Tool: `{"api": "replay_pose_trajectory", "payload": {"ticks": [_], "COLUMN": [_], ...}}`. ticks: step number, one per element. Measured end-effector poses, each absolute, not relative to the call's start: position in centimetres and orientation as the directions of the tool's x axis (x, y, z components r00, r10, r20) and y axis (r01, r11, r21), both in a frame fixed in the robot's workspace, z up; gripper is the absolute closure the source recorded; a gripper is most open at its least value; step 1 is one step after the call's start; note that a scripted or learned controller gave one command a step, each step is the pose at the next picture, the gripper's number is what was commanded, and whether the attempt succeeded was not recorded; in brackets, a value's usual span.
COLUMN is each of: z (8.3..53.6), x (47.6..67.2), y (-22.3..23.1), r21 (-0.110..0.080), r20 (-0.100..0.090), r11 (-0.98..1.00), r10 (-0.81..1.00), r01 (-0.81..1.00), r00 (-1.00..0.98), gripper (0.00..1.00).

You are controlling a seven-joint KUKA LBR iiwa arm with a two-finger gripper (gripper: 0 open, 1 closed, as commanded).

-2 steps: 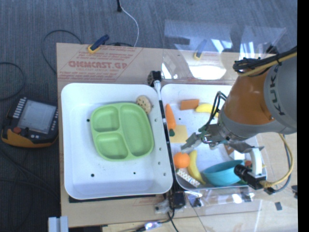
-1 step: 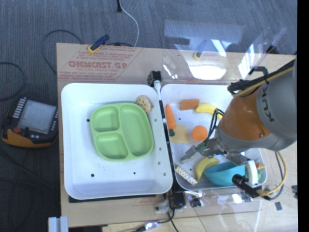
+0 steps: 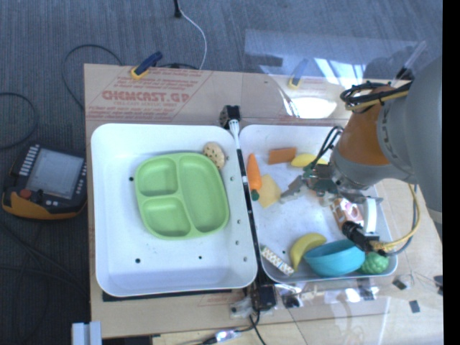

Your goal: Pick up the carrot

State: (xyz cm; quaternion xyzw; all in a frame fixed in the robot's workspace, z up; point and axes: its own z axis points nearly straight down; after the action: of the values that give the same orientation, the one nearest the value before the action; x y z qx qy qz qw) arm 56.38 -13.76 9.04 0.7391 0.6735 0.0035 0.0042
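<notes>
- Two white bins sit side by side on the counter [image 3: 108,113]: the left bin [image 3: 115,264] and the right bin [image 3: 277,239], touching along their shared edge.
- Against the right bin's left wall, near its far end, lies the carrot [image 3: 253,172], orange, lengthwise along the wall.
- Just beside the carrot's near end lies a pale yellow piece [image 3: 268,191] (its kind is hard to tell).
- An orange block [image 3: 282,155] lies close to the right bin's far edge, with a small yellow item [image 3: 302,160] to its right.
- The hand [image 3: 300,185] hangs over the middle of the right bin, right of the carrot and apart from it; its fingers look parted, with nothing between them.
- The arm [image 3: 374,135] comes in over the right bin's right edge, its orange band just above the wrist.
- Near the right bin's front edge lie a banana [image 3: 307,246], a blue bowl [image 3: 334,259] and a green item [image 3: 375,264] at the front right corner.
- A green plate [image 3: 181,195] with three sections sits in the middle of the left bin.
- A cookie [image 3: 213,152] lies at the plate's far right corner, close to the left bin's right wall.
</notes>
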Motion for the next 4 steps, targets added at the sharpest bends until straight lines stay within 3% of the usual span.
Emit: {"api": "replay_pose_trajectory", "payload": {"ticks": [1, 2, 3, 4], "z": [9.0, 10.2, 9.3, 18.8], "x": [63.6, 63.8, 57.2, 58.1], "y": [-10.7, -10.7, -12.1, -0.7], "r21": [0.014, 0.018, 0.022, 0.006], "r20": [-0.005, -0.007, -0.005, 0.004], "r11": [-0.234, -0.23, -0.057, -0.162], "r10": [0.972, 0.973, 0.998, 0.987], "r01": [0.972, 0.973, 0.998, 0.987], "r00": [0.234, 0.231, 0.057, 0.162], "gripper": [0.0, 1.0, 1.0, 1.0]}}
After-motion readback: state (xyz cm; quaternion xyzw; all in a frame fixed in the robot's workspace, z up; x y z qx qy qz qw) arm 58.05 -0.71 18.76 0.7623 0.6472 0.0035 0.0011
